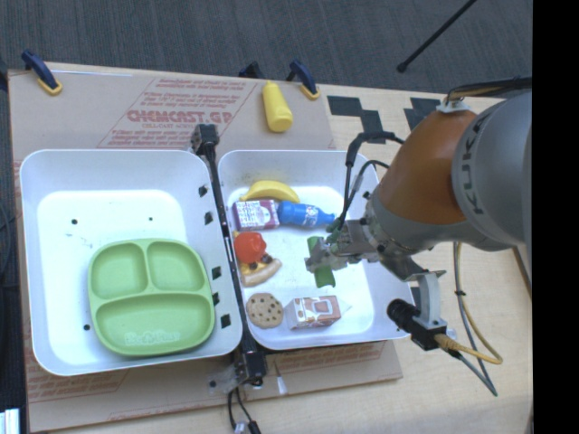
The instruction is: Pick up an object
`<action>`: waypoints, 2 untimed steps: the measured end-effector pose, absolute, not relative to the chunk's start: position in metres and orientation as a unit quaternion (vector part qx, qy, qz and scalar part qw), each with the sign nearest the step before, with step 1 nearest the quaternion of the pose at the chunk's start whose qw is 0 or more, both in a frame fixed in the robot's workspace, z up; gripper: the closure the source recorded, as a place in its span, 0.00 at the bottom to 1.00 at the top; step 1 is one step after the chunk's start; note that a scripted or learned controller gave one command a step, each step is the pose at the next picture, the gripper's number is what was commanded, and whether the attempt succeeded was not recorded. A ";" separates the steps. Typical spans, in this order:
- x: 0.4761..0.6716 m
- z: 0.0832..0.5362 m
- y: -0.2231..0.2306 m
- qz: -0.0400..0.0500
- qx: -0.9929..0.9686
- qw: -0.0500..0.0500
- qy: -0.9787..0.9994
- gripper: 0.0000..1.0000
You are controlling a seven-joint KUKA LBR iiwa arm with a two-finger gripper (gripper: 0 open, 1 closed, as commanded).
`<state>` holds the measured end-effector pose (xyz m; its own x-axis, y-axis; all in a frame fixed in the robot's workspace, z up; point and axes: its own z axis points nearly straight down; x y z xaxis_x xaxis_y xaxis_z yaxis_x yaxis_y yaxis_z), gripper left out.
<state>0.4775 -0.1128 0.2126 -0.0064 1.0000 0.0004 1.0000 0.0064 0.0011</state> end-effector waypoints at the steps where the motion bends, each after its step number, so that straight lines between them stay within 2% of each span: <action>1: 0.479 0.223 -0.113 0.001 0.703 0.000 0.711 1.00; 2: 0.480 0.233 -0.113 0.001 0.701 0.001 0.713 1.00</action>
